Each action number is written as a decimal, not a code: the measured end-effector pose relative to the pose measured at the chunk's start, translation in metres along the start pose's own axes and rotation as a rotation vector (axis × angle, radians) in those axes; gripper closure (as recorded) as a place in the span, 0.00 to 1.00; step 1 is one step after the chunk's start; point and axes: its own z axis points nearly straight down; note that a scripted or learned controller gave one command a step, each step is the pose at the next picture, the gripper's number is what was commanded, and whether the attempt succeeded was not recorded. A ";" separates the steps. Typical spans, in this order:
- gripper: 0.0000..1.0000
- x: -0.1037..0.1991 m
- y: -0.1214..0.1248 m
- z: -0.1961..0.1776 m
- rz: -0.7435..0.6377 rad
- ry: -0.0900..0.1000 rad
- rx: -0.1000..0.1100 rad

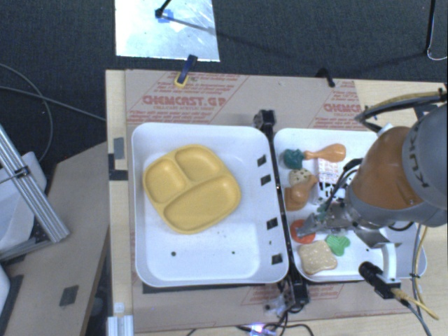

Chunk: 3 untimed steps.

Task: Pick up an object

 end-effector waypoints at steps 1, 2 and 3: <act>0.00 -0.009 0.026 -0.023 -0.004 -0.003 -0.009; 0.00 -0.001 0.084 0.012 -0.006 0.000 -0.008; 0.00 -0.002 0.113 0.010 -0.005 -0.002 -0.012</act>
